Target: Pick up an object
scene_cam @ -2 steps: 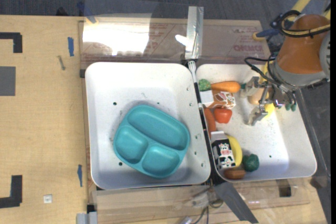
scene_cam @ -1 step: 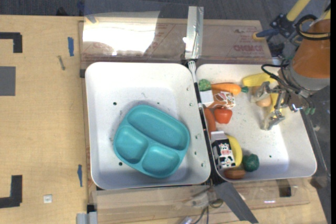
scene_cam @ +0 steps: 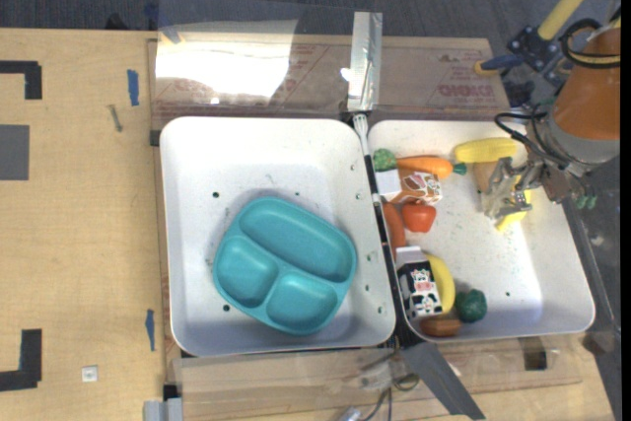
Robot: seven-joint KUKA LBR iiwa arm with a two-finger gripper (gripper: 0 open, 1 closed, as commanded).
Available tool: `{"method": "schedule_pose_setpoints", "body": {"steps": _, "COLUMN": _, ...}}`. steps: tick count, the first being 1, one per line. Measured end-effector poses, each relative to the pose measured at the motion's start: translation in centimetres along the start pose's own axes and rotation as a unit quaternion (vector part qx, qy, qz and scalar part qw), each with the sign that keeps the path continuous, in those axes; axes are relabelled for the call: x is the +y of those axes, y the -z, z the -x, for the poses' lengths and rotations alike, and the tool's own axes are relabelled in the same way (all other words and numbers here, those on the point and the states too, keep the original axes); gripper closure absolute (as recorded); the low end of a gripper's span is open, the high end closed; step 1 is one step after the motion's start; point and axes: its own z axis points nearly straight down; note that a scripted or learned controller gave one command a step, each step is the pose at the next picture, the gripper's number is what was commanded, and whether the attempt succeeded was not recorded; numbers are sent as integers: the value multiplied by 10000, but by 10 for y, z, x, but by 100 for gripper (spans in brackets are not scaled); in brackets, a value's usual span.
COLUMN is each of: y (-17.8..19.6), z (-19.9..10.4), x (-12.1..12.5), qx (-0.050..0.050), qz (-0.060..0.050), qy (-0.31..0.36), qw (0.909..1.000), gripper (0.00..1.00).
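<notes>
My gripper (scene_cam: 507, 195) hangs low over the back right part of the right bin (scene_cam: 552, 296), under the orange wrist band. Its two metal fingers stand apart, open, with bin floor showing between them. A small yellow piece (scene_cam: 513, 218) lies at the tips, by the right finger; I cannot tell if it touches. A yellow banana-shaped toy (scene_cam: 485, 151) lies just behind the gripper. To its left lie a carrot (scene_cam: 424, 166), a white and red packet (scene_cam: 422, 184) and a red fruit (scene_cam: 420, 216).
Along the right bin's left wall sit a green piece (scene_cam: 383, 158), an orange stick (scene_cam: 393, 224), a second banana (scene_cam: 445, 281), a black and white carton (scene_cam: 422, 292), a green ball (scene_cam: 471, 305) and a brown piece (scene_cam: 441, 326). The left bin (scene_cam: 197, 163) holds a teal divided plate (scene_cam: 286, 261).
</notes>
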Motion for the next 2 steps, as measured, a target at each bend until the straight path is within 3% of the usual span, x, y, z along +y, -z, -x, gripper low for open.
{"method": "schedule_pose_setpoints", "body": {"steps": 1, "y": 29, "z": 43, "x": 78, "qx": 17, "qz": 23, "qy": 495, "qw": 9988, "gripper": 100}}
{"method": "schedule_pose_setpoints", "body": {"steps": 2, "y": 27, "z": 41, "x": 75, "qx": 35, "qz": 22, "qy": 465, "qw": 9989, "gripper": 0}}
